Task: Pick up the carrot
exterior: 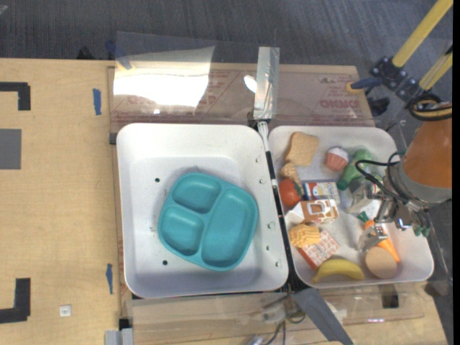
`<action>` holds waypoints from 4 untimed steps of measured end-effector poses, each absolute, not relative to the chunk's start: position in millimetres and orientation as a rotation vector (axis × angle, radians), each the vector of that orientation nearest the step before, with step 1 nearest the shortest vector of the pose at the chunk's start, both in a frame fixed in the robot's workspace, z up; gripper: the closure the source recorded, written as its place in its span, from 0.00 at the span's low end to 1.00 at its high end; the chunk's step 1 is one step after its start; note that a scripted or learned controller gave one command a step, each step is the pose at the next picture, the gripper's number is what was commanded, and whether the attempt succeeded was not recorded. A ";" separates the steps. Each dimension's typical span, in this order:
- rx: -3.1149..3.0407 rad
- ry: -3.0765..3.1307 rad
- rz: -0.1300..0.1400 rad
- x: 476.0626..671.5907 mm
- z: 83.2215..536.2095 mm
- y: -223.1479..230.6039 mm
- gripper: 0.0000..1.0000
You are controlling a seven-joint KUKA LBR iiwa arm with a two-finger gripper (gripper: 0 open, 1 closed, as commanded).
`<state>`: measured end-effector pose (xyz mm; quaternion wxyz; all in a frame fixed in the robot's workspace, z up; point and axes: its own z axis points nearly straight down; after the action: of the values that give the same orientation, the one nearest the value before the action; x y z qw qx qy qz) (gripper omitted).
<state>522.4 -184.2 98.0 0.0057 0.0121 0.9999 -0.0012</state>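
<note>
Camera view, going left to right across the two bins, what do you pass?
Teal divided plate → tomato → corn → carrot, with the gripper just above it.

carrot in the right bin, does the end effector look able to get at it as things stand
Probably yes. The end effector hangs right over the carrot near the right bin's front corner. Nothing lies on it, though a round tan item crowds it closely.
</note>
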 end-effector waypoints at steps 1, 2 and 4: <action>0.035 3.128 -0.004 523.2 106.7 -182.8 1.00; -0.566 3.077 -0.003 514.1 90.5 -192.3 1.00; -1.807 2.549 0.005 513.4 98.1 -213.0 1.00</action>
<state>513.4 -213.0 98.1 0.0087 -0.5784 0.8157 0.0015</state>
